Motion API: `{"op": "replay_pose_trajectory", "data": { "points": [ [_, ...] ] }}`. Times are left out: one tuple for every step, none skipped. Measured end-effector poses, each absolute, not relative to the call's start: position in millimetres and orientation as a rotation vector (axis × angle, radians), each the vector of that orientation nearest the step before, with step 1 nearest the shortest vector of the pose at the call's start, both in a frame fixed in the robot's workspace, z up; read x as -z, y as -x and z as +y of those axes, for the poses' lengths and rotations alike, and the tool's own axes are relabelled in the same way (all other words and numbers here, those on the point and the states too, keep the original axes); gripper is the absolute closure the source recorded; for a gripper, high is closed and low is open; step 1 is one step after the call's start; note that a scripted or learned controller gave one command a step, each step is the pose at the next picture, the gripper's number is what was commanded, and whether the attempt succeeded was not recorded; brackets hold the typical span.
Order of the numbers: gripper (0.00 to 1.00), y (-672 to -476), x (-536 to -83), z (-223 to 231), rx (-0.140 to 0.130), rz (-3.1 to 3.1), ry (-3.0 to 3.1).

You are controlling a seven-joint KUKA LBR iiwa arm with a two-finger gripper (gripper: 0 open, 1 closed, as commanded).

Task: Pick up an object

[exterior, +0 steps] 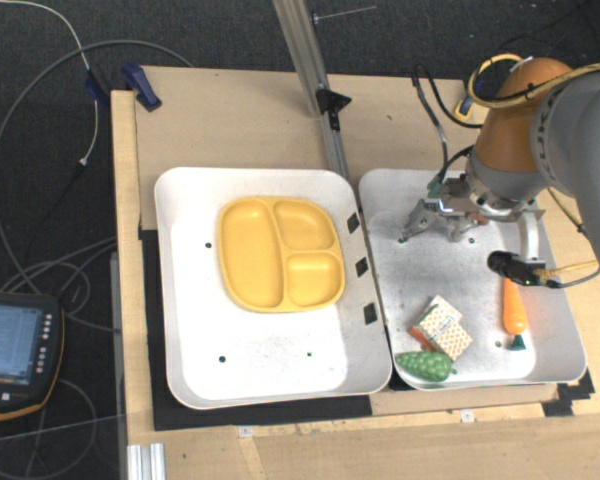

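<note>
Gripper [435,225] with fingers spread apart, grasping nothing, above the right bin [480,363] floor

claw [438,221] over right bin [400,193] | carrot [515,308] right edge | yellow tray [280,252] in left bin [185,298]

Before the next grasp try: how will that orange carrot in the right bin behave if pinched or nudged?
The carrot looks tapered and rounded, so it may roll or pivot when nudged. Its smooth, plastic-looking skin could slip. It lies near the right bin wall, which might crowd a finger.

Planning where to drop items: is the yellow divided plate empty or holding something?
Empty: the yellow plate shows three bare compartments.
</note>
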State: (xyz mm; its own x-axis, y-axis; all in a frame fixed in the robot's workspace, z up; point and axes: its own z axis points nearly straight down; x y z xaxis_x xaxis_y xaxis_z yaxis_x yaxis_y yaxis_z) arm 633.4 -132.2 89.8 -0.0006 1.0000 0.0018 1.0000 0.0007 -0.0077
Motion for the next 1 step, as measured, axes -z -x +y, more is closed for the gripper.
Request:
{"op": "replay_pose_trajectory", "data": {
  "points": [
    [1.00,-635.9,-105.2,-132.0,0.002,-2.222,2.220]
  ]
}}
